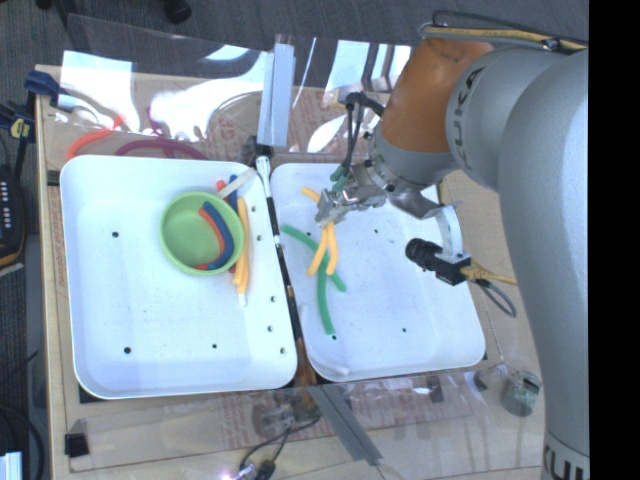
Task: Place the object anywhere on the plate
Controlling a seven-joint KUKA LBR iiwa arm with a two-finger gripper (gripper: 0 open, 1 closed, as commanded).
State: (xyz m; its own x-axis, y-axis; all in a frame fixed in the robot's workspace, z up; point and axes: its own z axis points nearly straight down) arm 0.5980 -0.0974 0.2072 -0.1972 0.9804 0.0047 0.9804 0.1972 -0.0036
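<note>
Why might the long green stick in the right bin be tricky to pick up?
The green stick looks thin and slightly bent, so it is probably light and a bit bendy. It lies flat on the right bin, so fingers may slide over it. Yellow sticks touch it near the gripper, so they might shift along with it.

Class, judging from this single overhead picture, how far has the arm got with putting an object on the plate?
Done: the round green plate in the left white bin already carries red, blue and orange strips along its right side. In hand: the gripper hangs over the right white bin, just above an orange strip; a grasp isn't clear. Left: green strips and that orange strip lie in the right bin.
</note>
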